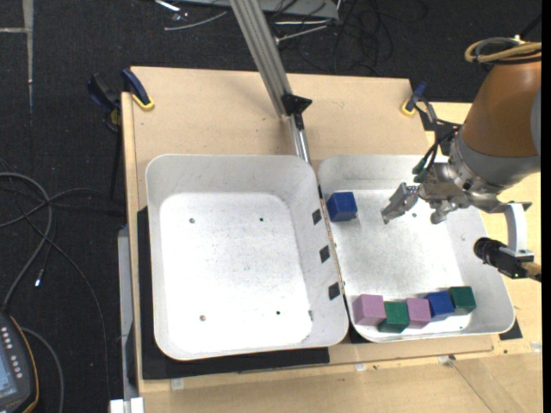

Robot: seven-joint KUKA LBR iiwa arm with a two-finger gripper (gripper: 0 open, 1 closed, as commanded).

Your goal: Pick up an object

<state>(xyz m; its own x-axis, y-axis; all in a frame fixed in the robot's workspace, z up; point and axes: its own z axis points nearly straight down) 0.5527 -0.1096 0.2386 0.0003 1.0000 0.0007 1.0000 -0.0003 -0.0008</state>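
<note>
From my seat I see the gripper (419, 206) hanging over the upper part of the right bin (495, 321), its two fingers spread fairly wide with nothing between them. The nearest candidate is the lone blue cube (342, 206), to the gripper's left near the bin's upper left corner and just beside the wall it shares with the left bin (159, 256). That closeness is my first worry: if I go for it, one finger may land on the rim or wedge against the dividing wall, and the cube could be pushed rather than clasped. I also cannot judge the gripper's height from this slanted view, so a descent might stop short or press the cube into the floor. The other choices sit in a row along the bin's lower edge: a pink cube (369, 309), a green cube (396, 315), a second pink cube (418, 310), a second blue cube (441, 303) and a dark green cube (462, 298), all touching or nearly so. There the risk is different, I reckon: the fingers have no gap to enter, so they could straddle two blocks, knock the row apart, or jam against the near wall.
</note>
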